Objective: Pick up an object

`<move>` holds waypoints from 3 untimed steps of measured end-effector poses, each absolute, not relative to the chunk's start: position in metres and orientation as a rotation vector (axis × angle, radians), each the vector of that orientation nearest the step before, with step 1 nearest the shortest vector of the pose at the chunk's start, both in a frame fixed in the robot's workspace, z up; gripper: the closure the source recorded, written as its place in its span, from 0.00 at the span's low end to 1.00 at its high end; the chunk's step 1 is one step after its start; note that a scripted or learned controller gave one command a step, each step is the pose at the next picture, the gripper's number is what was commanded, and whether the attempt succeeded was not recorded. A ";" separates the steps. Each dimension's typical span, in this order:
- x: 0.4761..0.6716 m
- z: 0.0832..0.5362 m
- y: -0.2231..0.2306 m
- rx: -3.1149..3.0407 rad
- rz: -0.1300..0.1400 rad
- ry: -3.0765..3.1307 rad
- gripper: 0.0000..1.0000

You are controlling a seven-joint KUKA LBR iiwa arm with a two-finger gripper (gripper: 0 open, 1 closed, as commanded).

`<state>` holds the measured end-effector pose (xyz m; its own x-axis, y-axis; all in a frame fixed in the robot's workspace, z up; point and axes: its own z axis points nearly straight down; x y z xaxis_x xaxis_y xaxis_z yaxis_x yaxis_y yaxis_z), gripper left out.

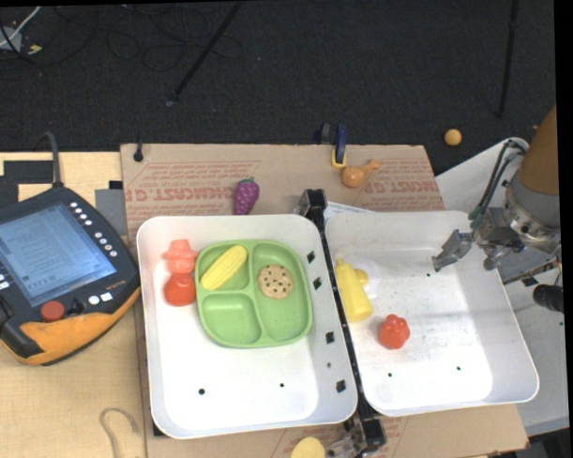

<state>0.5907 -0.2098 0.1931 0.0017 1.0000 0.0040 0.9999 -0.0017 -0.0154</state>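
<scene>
Plainly, we start with the two white bins: the left bin [170,387] carries a green divided tray [254,320] with a yellow corn cob [221,266] and a cookie [275,281], while an orange-red toy [179,273] sits beside the tray. Our gripper [473,249] hangs over the right bin [461,377] near its far right side, fingers spread and nothing between them. The likeliest targets lie well apart from it: a yellow bottle [353,289] tight against the dividing wall, and a small red pepper [393,331] nearer the middle. We judge the bottle risky, since a finger could strike the wall. The rounded pepper could squirt out of a closing pinch.
</scene>
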 end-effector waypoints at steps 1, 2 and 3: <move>0.594 0.202 -0.210 -2.221 0.000 -2.221 0.00; 0.587 0.156 -0.209 -2.215 0.004 -2.221 0.00; 0.583 0.092 -0.207 -2.214 0.004 -2.219 0.00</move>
